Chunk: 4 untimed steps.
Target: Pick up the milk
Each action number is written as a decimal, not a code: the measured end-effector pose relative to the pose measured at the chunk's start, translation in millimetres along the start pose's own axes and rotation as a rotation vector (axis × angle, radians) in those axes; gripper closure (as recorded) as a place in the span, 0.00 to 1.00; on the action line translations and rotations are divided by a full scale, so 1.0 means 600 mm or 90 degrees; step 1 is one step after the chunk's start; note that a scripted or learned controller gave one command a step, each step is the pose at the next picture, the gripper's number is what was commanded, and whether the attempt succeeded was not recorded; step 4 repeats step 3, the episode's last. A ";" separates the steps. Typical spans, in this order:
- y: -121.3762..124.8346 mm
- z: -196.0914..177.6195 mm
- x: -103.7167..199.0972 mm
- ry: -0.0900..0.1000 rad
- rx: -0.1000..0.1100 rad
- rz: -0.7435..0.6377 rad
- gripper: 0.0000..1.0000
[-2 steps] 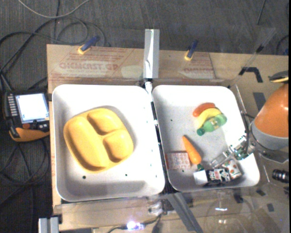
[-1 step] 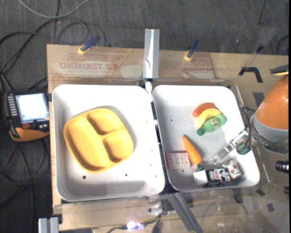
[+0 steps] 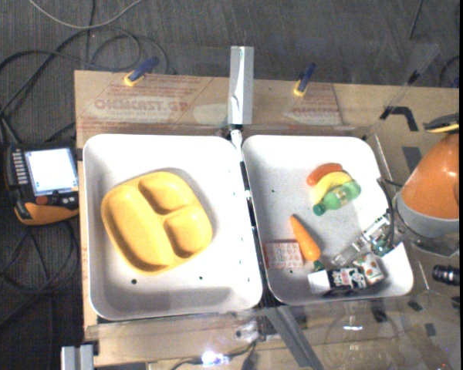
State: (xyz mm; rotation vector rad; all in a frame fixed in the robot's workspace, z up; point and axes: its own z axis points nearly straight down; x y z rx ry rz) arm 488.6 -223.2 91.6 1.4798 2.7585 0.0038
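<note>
Milk carton (image 3: 355, 276) lies on its side in the near right corner of the right bin (image 3: 289, 156), close against the front wall. It reads as a small white carton with dark and red printing, tipped over, not upright; the blur hides finer detail of its label. Gripper (image 3: 368, 243) hangs just above and beside the carton, reaching in from the right under the orange band of the arm (image 3: 436, 183). Whether it is released or clenched cannot be told. No contact with the carton can be confirmed.

Judgement: the low reach into the corner suits a grasp attempt on the carton, and the nearby bin walls leave little room for approach.

Carrot (image 3: 306, 240) lies just left of the carton, with a small red and white packet (image 3: 282, 254) beside it. Further back sits a cluster of plastic fruit (image 3: 334, 186). Left bin (image 3: 96, 206) holds a yellow divided tray (image 3: 158, 220).
</note>
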 end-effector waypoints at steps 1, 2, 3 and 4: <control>-0.001 -0.074 0.001 0.005 0.004 -0.065 0.00; 0.022 -0.001 0.031 -0.005 0.000 -0.122 0.00; 0.025 -0.017 0.031 -0.006 -0.003 -0.122 1.00; 0.025 -0.017 0.031 -0.006 -0.003 -0.122 1.00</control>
